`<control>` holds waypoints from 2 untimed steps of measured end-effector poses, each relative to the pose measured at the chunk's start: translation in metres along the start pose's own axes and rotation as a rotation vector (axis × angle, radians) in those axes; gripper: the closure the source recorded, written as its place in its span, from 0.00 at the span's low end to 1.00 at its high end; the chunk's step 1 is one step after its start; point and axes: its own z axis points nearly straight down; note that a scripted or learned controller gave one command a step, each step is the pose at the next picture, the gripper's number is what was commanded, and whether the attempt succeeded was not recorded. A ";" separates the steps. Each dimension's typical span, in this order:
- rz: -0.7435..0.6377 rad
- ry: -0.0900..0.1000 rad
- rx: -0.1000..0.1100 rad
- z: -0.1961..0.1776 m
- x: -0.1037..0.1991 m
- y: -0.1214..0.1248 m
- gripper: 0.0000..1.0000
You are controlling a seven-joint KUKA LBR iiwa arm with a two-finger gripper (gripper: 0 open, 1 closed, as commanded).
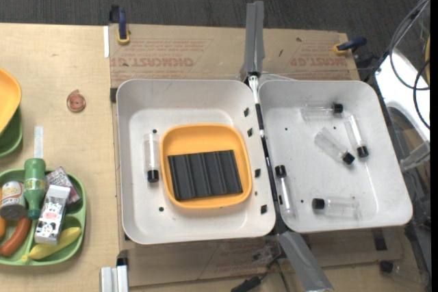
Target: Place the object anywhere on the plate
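The clear, black-capped vials (334, 205) lying loose right of the orange plate (205, 166) look light, stiff, slippery and prone to rolling, best pinched across mid-barrel; I cannot tell how the gripper stands.

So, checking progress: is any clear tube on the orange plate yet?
No, the orange plate carries just a dark ridged block; the nearest tube lies beside it.

We see a wooden tabletop (61, 58) carrying cardboard (205, 51), two white bins (130, 147) (390, 167), a green tray (75, 236).
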 end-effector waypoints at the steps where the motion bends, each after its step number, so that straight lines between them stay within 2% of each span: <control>1: -0.367 -0.003 -0.004 0.043 -0.007 0.000 0.00; 2: -0.548 -0.002 -0.002 0.000 -0.009 -0.001 0.00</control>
